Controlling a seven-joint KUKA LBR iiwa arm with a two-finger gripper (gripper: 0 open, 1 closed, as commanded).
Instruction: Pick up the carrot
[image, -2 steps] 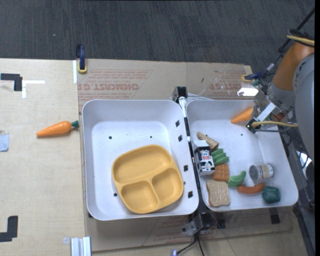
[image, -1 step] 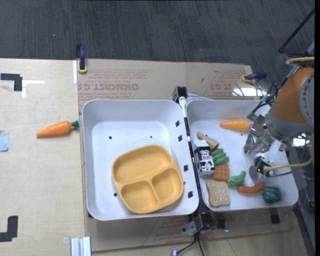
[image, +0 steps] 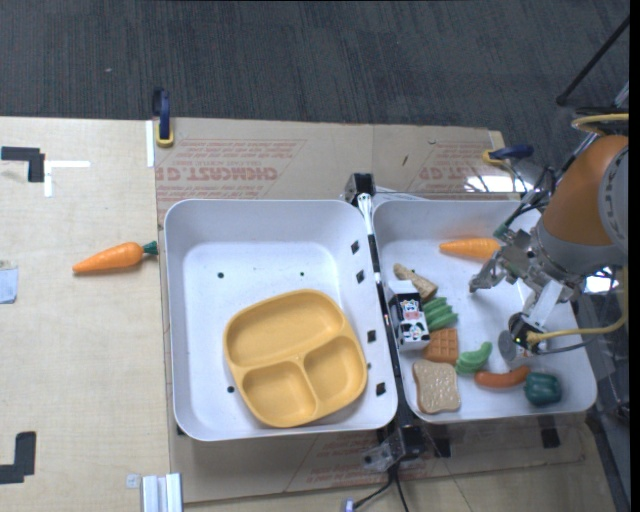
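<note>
A: Currently we log two carrots. One carrot (image: 470, 248) lies in the right bin (image: 575, 395), near its far wall, tip pointing toward the arm. A second carrot (image: 112, 258) lies on the bench (image: 70, 380), well left of the left bin (image: 185, 330).

B: Agreed. We place the jaws (image: 492, 272) just beside the right-bin carrot, slightly nearer us and to its right. We read them as parted, nothing between the fingers.

A: Noted. We also record a yellow divided plate (image: 295, 356) in the left bin. Right bin holds a bread slice (image: 436, 386), a sausage (image: 500, 378), a green pepper (image: 542, 389) and a small milk carton (image: 410, 318).
</note>
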